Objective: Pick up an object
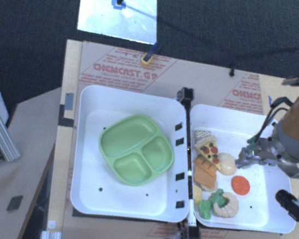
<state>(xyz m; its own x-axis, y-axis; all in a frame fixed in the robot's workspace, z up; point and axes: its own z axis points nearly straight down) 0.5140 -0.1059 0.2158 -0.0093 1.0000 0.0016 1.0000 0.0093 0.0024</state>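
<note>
The gripper [245,157] hangs low in the right bin [267,221], just right of a pale roll [227,164]; whether it grips anything, I cannot tell. Toy foods crowd that bin's left wall, a pizza slice [209,149] uppermost, a red disc [241,185] nearer the middle. A green divided plate [136,149] sits mid left bin [89,135].

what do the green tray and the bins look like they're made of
Green tray: probably moulded plastic, with a smooth, slightly matte finish; its even pale green colour and three rounded compartments suggest it. Left bin and right bin: likely thin white plastic, faintly glossy, with soft rounded rims, though the exact material stays uncertain.
</note>
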